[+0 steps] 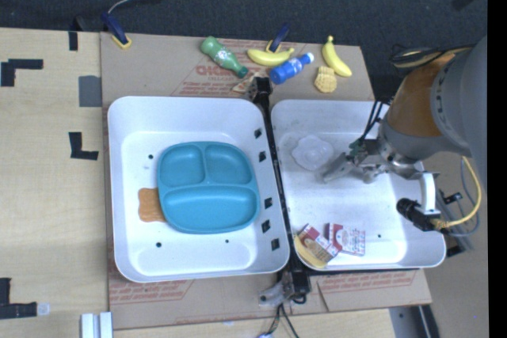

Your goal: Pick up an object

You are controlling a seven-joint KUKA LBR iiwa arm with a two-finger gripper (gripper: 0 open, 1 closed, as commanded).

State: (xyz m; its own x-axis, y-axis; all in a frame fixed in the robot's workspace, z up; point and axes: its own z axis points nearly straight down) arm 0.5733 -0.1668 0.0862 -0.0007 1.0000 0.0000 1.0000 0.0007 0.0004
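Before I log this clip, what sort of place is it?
Most likely a robot lab bench for grasping trials: two white bins clipped side by side on cardboard, toy food such as a banana beyond them, and the gripper reaching into the right bin.

Bins: two shallow white ones side by side, the left bin [127, 194] at 9 o'clock, the right bin [396, 237] at 3 o'clock.
Divided plates: one, blue [208, 187], in the left bin.
Orange flat pieces: one [148, 205], at the plate's 9 o'clock edge.
Clear crumpled wrappers: one [311, 150], in the right bin.
Printed packets: two, red and white [343, 239], and a round tan one [313, 249], at the right bin's 6 o'clock.
Bananas: two, [270, 56] and [337, 58], on the desk at 12 o'clock.
Bottles: two, green [223, 56] and blue [290, 68].
Yellow ridged toys: one [325, 79].
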